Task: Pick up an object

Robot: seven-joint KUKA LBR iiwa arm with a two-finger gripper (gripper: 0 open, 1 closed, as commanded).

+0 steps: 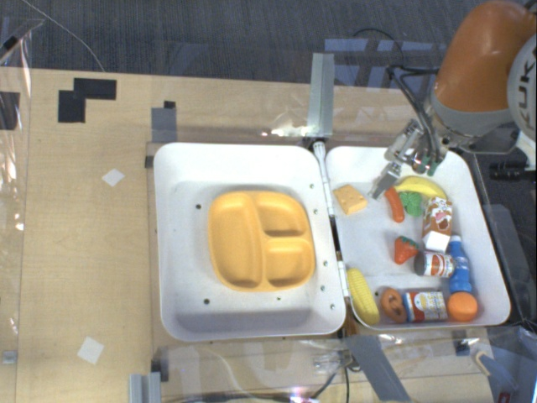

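1. Two white bins sit side by side; the left bin [176, 225] holds a yellow tray [258, 240].
2. Over the right bin [361, 242], the gripper [388, 185] hangs with fingers apart, holding nothing.
3. Just beside it lie a cheese wedge [351, 199], carrot [395, 207] and banana [422, 186].

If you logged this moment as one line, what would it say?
arm: over right bin | gripper: above cheese wedge, beside banana | held: nothing seen | left bin: yellow tray

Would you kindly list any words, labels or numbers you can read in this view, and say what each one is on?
None can be read.
The labels on the bottles in the right bin are too blurred.
The lettering at the arm, by the frame edge, is cut off.
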